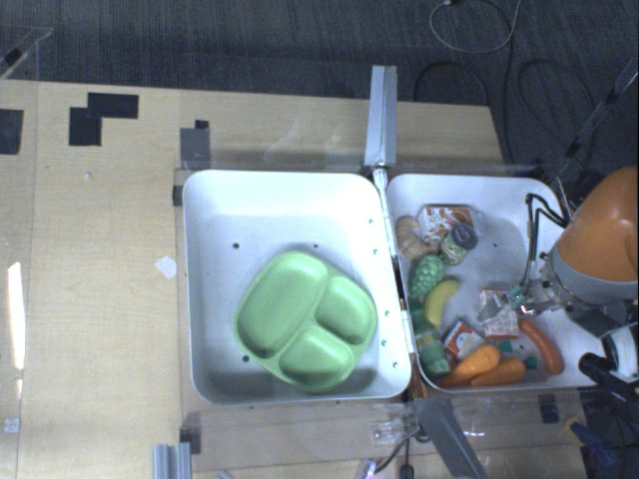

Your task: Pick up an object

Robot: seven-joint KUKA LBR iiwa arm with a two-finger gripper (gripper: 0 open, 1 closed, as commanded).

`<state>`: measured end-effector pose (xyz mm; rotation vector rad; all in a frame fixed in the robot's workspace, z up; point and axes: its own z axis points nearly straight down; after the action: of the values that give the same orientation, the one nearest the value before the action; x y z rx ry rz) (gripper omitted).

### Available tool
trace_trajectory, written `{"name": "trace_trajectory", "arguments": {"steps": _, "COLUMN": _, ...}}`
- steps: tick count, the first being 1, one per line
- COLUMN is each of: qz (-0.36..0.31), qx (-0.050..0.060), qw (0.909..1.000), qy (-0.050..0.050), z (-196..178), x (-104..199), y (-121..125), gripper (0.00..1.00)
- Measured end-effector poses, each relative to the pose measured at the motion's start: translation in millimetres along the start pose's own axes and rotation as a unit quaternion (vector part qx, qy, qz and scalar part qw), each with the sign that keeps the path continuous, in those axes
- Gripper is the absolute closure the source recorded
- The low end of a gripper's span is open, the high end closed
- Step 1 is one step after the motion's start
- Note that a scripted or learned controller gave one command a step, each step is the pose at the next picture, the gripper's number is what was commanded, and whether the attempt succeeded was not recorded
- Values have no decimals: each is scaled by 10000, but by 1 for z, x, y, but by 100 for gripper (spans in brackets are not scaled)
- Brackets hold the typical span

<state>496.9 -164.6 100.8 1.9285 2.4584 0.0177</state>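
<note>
The claw [521, 302] hangs low in the right bin [499, 190]; whether it is apart or together, I cannot tell. Toy food [469, 352] lies heaped just left, likely its target. Further left, a green tray [305, 317].

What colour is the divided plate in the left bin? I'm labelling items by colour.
Light green, seen clearly in the camera view: the divided plate lies in the left bin.

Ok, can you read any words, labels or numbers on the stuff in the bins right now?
None readable.
Packet at the right bin's top: red and white print, too blurred.
Small carton by the carrots: print too small.
Can: label blurred.
Green tray: no text.
</note>
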Motion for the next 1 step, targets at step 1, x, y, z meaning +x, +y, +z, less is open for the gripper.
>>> {"name": "trace_trajectory", "arguments": {"steps": 1, "qz": -10, "qx": -26, "qw": 10000, "qy": -12, "z": -11, "x": 0, "y": 2, "gripper": 100}}
